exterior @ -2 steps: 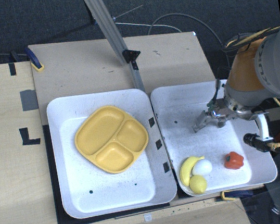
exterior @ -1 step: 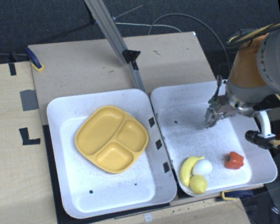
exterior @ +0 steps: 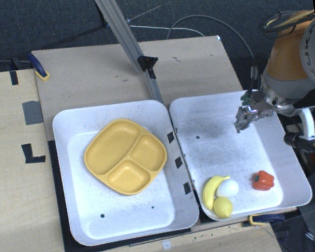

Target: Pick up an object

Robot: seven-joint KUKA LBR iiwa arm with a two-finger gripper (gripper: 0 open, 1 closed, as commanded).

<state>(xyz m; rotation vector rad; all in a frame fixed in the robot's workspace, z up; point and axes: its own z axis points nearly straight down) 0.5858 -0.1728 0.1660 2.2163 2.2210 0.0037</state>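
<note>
Tool: tool (exterior: 243,116) hangs over the upper right part of the right bin, at the end of the grey arm with its orange band (exterior: 289,60); nothing shows between its fingers, and how far apart they stand cannot be told from this slant.
Arm: one arm, reaching in from the right edge of the camera view.
Bins: two shallow white bins side by side on the bench (exterior: 11,175); left bin (exterior: 81,223), right bin (exterior: 292,190).
Left bin contents: one yellow divided plate (exterior: 125,156) with three compartments, lying flat and turned at an angle, in the upper middle of the bin.
Right bin contents: four small things, all near the bottom wall and well apart from the tool.
Banana: one yellow banana (exterior: 212,187), curved, at the lower left of the right bin.
White egg: one white egg (exterior: 228,188), touching the banana on its right side.
Lemon: one yellow lemon (exterior: 222,206), just below the banana and egg, touching them, close to the bin's lower rim.
Red pepper: one small red pepper (exterior: 263,180), to the right of the cluster and apart from it.
Pole: one grey metal pole (exterior: 121,27) slanting down from the top edge to the gap between the two bins.
Clamp: one blue and yellow clamp (exterior: 39,66) at the bench's upper left corner.
</note>
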